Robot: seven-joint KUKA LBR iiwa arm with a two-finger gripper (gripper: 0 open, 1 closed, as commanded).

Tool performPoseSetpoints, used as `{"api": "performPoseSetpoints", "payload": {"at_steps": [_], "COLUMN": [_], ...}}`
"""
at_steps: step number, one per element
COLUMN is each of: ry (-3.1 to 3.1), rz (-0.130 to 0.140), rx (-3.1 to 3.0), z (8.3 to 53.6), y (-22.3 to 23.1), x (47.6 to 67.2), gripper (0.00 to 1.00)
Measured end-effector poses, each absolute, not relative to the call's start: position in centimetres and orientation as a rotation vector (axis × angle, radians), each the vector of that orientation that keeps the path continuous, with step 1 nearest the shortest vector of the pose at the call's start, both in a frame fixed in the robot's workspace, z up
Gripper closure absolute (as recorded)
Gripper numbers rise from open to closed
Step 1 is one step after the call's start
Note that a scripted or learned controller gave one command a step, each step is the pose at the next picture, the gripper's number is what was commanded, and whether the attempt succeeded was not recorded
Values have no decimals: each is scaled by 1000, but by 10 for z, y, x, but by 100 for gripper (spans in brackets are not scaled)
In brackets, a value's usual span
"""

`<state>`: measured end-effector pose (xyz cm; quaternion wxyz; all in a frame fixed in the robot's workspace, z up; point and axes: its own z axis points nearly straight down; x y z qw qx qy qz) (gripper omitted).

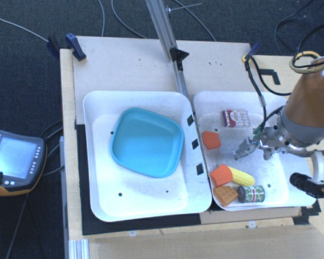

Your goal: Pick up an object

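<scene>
The gripper [244, 151] hangs over the middle of the right bin [270, 104], reaching in from the right on the grey arm [308, 112] with its orange band. Its two fingers [241, 154] point toward the left of the view and stand slightly apart, with nothing between them. Just beyond the fingertips, to the left and a little farther from the camera, lies a small orange block [211, 140] (apart from the fingers, not touching). Toward the near rim, below and left of the gripper, sits a cluster of objects: a larger orange block [221, 174], a yellow corn cob [241, 175] lying beside it, a tan waffle-like piece [225, 195] at the bin's near wall, and a small green can [251, 193] on its side, touching or nearly touching the tan piece. Above the gripper, toward the far wall of the same bin, lies a small red and white box [235, 117], well apart from the fingers. Farther left, across the divide between the bins, the left bin [97, 112] holds a blue plate [147, 142]. Farthest from the gripper, off the bench at the left edge of the view, rests a handheld control pendant [13, 162].
</scene>
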<state>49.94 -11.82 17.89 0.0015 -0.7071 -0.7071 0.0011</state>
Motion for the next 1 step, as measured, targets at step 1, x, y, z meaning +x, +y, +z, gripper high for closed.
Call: {"api": "performPoseSetpoints", "payload": {"at_steps": [1], "ry": [-2220], "rz": [3], "rx": [-2219], "z": [135], "y": [-112], "x": [501], "gripper": [0]}}
